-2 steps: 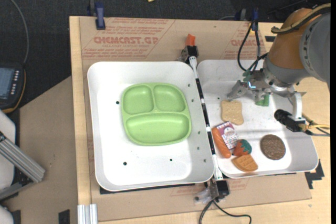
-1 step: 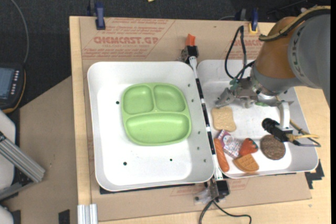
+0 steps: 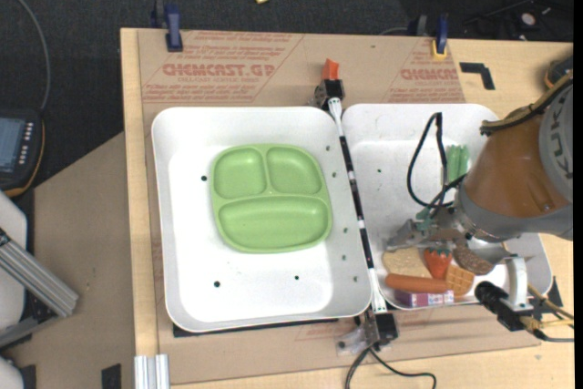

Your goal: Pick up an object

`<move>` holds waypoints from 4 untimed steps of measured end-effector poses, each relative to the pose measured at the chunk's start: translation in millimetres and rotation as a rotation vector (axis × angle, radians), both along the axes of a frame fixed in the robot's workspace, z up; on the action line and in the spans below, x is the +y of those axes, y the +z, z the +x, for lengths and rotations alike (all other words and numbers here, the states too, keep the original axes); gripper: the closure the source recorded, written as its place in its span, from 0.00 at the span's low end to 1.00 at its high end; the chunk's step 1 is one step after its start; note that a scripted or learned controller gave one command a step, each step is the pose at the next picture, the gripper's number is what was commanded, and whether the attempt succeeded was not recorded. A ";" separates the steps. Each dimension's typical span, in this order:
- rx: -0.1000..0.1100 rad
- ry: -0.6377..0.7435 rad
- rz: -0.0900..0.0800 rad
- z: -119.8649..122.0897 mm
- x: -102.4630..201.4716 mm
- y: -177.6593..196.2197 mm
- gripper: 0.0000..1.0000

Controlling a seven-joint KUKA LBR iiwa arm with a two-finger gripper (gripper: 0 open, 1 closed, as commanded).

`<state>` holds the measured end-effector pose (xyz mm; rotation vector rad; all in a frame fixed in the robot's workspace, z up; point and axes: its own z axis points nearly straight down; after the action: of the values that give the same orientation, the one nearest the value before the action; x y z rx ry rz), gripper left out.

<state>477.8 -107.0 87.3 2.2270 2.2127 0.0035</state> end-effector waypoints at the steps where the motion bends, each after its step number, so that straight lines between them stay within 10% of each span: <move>1: -0.005 0.007 -0.005 78.8 -48.1 -1.8 0.00; 2: -0.002 -0.001 -0.006 27.1 -122.4 72.8 0.00; 4: 0.004 0.013 0.010 143.3 -110.4 -3.4 0.00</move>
<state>621.2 -217.4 83.8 2.2197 2.2341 0.0111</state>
